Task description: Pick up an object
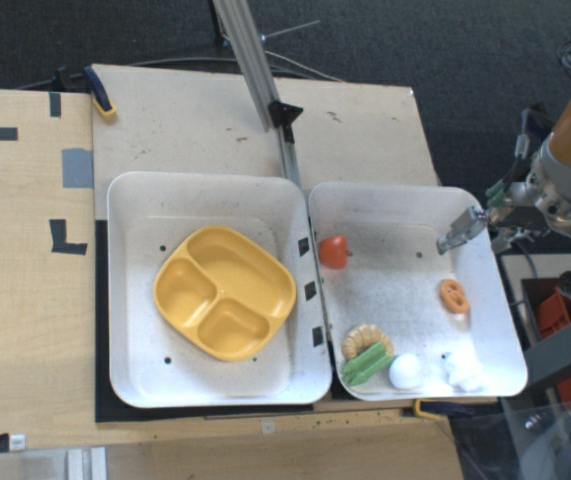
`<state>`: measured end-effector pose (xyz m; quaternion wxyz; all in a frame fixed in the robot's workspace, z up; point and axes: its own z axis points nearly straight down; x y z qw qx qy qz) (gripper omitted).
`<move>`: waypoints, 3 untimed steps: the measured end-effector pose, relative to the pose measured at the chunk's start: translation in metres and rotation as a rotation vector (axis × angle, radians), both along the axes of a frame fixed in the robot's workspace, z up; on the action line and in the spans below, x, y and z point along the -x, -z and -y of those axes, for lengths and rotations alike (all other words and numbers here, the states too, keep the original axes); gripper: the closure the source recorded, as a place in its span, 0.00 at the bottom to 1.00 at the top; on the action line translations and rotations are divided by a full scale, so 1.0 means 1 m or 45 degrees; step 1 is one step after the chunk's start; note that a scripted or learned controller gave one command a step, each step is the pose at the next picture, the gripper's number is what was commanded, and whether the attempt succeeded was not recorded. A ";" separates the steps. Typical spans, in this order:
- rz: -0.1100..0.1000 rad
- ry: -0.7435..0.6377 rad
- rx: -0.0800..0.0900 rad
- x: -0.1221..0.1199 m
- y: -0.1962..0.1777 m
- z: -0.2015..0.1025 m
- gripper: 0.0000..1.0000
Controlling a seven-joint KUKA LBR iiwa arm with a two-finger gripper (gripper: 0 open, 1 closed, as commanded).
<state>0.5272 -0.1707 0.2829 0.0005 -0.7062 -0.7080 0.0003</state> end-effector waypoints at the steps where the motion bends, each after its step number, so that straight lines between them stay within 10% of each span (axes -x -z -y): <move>1: 0.000 0.000 0.000 0.000 0.000 0.000 0.00; 3: -0.006 0.002 0.000 -0.011 0.096 -0.006 0.00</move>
